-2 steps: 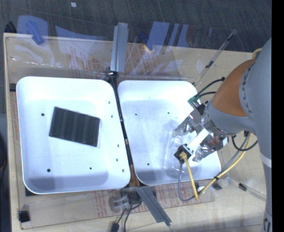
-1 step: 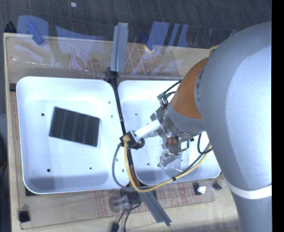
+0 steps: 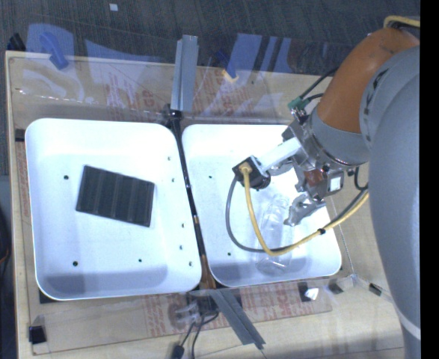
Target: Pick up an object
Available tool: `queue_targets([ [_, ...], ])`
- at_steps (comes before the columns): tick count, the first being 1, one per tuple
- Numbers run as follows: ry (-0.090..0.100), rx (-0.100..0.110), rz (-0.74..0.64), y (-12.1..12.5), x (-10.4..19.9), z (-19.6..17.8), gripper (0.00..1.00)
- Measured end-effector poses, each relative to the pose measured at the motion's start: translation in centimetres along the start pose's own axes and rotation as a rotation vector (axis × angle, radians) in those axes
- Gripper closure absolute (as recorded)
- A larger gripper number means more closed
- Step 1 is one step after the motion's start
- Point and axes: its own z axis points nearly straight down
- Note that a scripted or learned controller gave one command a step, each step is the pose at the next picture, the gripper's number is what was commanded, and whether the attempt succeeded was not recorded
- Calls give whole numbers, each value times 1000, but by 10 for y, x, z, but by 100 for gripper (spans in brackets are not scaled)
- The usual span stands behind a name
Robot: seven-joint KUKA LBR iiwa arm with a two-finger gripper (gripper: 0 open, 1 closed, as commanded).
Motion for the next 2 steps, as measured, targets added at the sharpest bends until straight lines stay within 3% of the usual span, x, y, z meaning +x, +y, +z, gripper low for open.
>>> queue_targets([
  [1,-4,4,-188,55,-29,27,0],
  [2,-6,4,15,30,-24,98,0],
])
